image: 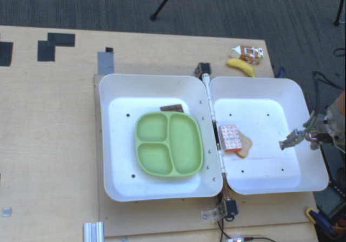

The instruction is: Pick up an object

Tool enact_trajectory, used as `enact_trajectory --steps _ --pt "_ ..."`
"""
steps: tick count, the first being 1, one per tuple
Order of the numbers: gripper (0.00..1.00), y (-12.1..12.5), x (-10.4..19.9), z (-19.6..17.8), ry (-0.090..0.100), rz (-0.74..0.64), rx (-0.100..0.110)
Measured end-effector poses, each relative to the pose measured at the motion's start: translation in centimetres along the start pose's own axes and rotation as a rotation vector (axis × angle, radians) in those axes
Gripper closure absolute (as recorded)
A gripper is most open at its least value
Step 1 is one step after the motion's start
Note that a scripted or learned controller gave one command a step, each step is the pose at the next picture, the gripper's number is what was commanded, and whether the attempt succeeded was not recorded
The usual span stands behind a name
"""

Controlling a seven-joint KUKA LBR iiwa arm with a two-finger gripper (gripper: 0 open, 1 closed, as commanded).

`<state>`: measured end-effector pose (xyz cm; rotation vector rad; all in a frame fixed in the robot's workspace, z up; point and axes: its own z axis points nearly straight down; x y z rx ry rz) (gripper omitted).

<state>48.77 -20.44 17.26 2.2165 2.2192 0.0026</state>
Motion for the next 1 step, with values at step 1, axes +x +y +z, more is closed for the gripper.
enact_trajectory --steps 1 --pt "0.00 0.10 9.51 8.61 0.004 -0.004 -0.001"
